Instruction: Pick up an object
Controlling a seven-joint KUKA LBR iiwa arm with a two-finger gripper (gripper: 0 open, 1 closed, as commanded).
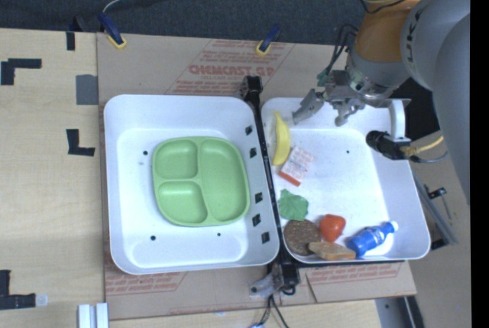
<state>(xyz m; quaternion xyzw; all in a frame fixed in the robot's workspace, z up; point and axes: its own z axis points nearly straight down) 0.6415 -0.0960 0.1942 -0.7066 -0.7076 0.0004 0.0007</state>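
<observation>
The right bin (382, 173) holds a yellow banana (282, 139) by its left wall. Beside the banana lies a white and red packet (296, 164). A green leafy piece (293, 205), a brown patty (301, 233), a red tomato (331, 227), a tan stick-shaped piece (330, 250) and a blue bottle (372, 238) crowd the near edge. My gripper (323, 114) hangs over the bin's far edge, right of the banana, open, with nothing between its fingers (305, 110).
The left bin (130, 128) carries a green divided plate (201, 181). A black divider (260, 158) runs between the bins. The arm's grey body (435, 36) covers the right bin's far right corner. Cardboard (214, 66) lies under both bins.
</observation>
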